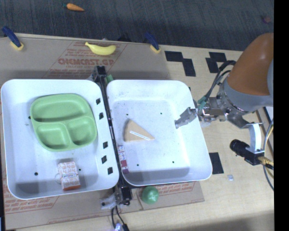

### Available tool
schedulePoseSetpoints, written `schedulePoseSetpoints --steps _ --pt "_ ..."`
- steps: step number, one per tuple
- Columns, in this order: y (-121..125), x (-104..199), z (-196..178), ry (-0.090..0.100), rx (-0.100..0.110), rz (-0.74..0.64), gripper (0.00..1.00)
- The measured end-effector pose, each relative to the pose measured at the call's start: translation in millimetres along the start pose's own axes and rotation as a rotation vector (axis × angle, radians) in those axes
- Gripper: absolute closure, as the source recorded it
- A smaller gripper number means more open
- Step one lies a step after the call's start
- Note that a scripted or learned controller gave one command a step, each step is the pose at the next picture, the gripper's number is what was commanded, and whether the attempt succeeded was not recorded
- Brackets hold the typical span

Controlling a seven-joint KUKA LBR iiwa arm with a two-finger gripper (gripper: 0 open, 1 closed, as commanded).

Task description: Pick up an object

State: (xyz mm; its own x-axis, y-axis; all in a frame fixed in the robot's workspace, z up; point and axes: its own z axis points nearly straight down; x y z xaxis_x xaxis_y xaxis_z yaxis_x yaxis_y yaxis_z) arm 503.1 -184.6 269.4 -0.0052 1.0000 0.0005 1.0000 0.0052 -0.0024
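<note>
The gripper (185, 118) is seen over the right bin's (197, 150) right edge; its grip cannot be told. The wedge (136, 131) lies left.

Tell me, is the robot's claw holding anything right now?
No. The gripper hovers over the right bin's edge with nothing in it; the tan wedge lies apart on the bin floor.
</note>
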Motion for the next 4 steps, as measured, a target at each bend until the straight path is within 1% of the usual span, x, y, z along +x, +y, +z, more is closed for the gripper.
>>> schedulePoseSetpoints --steps 2,3,4 --pt "0.0 0.0 0.0 0.000 0.000 0.000 0.00" --pt "73.9 -25.9 107.7 0.000 0.003 -0.003 0.00" --pt "86.5 -26.8 97.9 0.000 -0.001 -0.001 0.00"
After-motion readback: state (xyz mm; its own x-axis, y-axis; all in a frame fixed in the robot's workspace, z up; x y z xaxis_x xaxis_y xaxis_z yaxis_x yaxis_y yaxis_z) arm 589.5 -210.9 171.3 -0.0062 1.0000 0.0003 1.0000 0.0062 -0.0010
